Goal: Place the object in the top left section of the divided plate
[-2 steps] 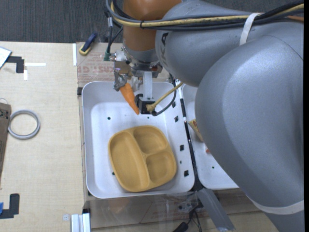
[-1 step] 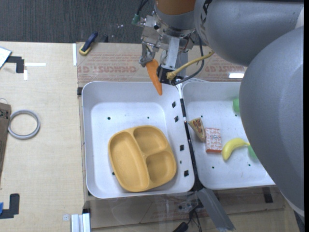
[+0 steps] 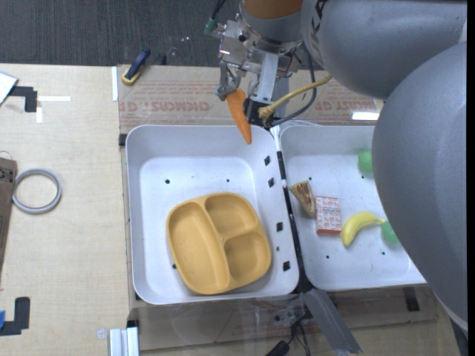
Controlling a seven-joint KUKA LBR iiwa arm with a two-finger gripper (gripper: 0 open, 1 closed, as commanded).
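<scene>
Camera view has the gripper pinching a carrot, which hangs point down above the far rim of the left bin. Pickup looks done; carrying it over and lowering it into the top left section of the yellow divided plate is left. A banana and a small packet lie in the right bin. Cardboard behind the bins carries red print, seen upside down, that seems to read CHEMCO

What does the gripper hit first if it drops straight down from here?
Probably bare floor of the left bin near its back right corner. The carrot held in the gripper would touch first. The divided plate sits nearer the front; depth is uncertain.
</scene>
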